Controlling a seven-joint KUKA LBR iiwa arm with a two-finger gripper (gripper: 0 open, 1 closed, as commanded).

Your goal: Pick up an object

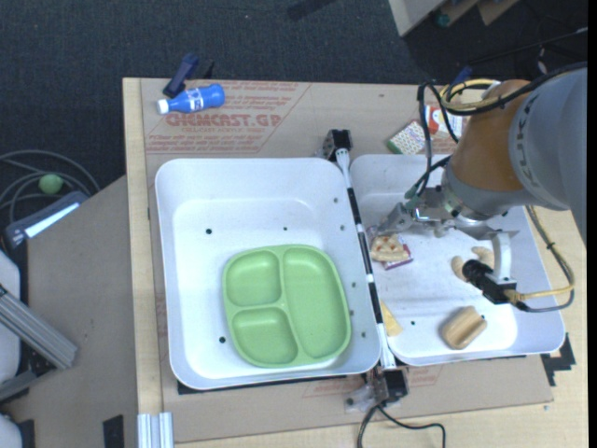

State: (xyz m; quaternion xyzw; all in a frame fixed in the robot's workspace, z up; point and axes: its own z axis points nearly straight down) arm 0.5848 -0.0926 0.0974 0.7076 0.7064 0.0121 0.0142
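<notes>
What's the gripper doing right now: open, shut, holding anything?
Gripper: low in the right bin, just above the waffle snack; whether it grips anything cannot be told.

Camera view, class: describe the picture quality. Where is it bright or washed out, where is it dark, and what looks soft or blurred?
Camera view: the two white bins are brightest, nearly washed out, with faint shading along their walls; the green tray shows even colour with soft shadow in its compartments; the dark floor above the bench loses detail; the arm looks soft at its edges, and the small items in the right bin are fuzzy.
</notes>
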